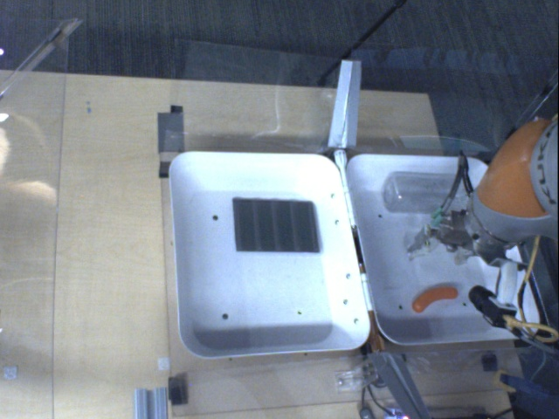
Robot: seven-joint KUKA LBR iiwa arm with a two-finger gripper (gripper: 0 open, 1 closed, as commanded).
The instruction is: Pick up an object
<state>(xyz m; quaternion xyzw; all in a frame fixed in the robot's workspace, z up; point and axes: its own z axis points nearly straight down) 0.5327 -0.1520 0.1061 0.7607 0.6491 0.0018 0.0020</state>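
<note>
- Orange sausage-shaped object lies near the right bin's front edge, unlifted.
- Gripper hangs above mid-bin; its grasp cannot be told.
- Picking remains undone.

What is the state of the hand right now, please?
Hand: over the right bin; open or closed cannot be told.

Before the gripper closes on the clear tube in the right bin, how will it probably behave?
The clear tube lies on its side and looks round, so a push would likely roll it. Its glossy surface may slip between the fingers. It looks hollow, probably light.
</note>
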